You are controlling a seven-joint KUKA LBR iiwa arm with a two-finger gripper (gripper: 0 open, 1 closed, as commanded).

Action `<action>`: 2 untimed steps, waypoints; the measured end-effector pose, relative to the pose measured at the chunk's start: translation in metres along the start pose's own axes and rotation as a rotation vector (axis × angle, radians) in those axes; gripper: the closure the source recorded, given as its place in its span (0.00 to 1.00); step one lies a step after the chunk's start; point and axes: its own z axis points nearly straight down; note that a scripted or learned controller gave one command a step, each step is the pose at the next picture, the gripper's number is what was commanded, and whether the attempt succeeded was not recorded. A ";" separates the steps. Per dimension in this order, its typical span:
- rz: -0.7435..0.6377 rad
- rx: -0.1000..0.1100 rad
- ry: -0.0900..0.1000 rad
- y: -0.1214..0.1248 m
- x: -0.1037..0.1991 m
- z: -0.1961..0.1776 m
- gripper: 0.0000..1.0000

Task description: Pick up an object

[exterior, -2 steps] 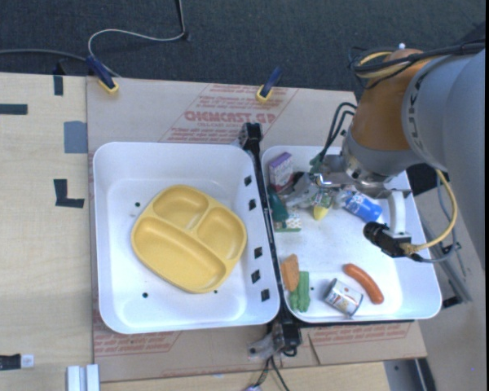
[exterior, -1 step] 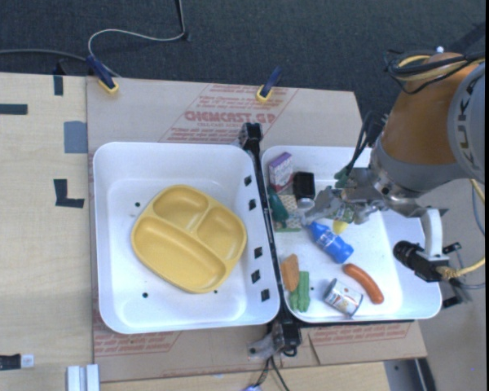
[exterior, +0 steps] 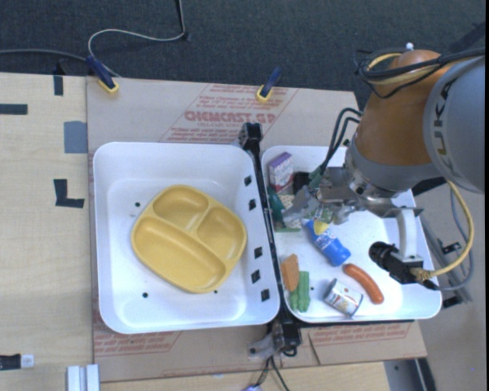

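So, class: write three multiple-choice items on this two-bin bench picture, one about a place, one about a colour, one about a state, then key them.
1. Where does the divided plate lie?
A. left bin
B. right bin
C. on the cardboard

2. What colour is the bottle?
A. green
B. blue
C. white

3. How does the sausage rest?
A. lying flat
B. standing upright
C. inside the plate

Key: A, it sits on the left bin's floor; B, its body is blue; A, it lies along the right bin's floor.

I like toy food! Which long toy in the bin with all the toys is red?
The sausage, lying near the right bin's front. The carrot is orange and the pod beside it green.
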 end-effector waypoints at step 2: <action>0.002 0.001 -0.001 -0.028 -0.026 -0.002 1.00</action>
